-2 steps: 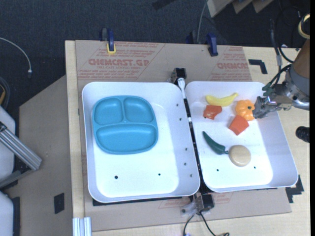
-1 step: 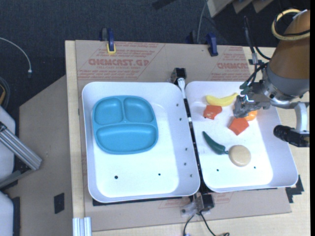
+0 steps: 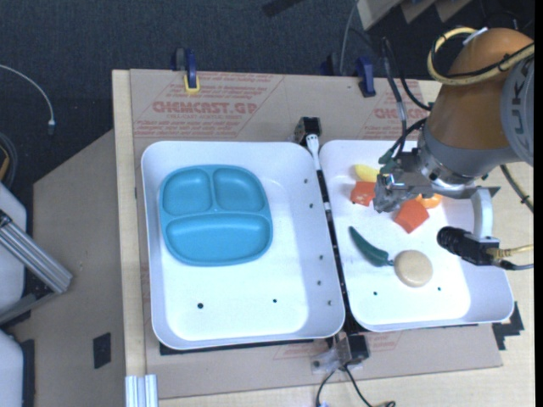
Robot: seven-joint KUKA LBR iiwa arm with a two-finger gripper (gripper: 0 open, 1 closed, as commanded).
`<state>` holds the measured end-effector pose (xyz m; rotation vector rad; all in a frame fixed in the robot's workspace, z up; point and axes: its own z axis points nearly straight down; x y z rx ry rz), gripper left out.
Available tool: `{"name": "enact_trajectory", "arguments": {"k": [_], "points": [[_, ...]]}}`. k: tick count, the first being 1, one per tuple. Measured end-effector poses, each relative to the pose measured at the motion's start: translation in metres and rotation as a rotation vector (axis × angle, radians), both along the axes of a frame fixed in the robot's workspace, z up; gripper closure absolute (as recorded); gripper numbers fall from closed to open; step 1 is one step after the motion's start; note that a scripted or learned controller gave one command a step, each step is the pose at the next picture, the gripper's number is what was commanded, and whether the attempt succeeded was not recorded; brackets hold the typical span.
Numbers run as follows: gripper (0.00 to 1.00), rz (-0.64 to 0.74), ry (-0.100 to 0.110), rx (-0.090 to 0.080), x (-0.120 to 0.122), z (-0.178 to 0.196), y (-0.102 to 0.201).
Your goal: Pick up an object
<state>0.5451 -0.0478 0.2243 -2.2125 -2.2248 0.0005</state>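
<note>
My gripper (image 3: 388,195) hangs low over the back part of the right bin (image 3: 441,312), among several small objects. Just left of it lie a red-orange piece (image 3: 362,193) and a yellow piece (image 3: 366,172). An orange-red block (image 3: 412,216) sits right under the gripper's near side, with an orange bit (image 3: 431,200) beside it. Nearer the front lie a dark teal curved object (image 3: 368,246) and a round beige object (image 3: 414,269). The gripper's body hides whatever lies directly beneath it.
The left bin (image 3: 170,312) holds a blue divided plate (image 3: 216,214). A black cylindrical part (image 3: 462,244) with a cable juts over the right bin's right side. Clamps stand at the board's back edge.
</note>
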Motion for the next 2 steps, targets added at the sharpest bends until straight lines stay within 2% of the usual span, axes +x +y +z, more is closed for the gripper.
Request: {"name": "enact_trajectory", "arguments": {"k": [1,2], "points": [[1.0,0.001,0.0,0.0,-0.001,-0.008,0.054],[1.0,0.0,0.0,0.0,-0.016,-0.012,0.101]]}}
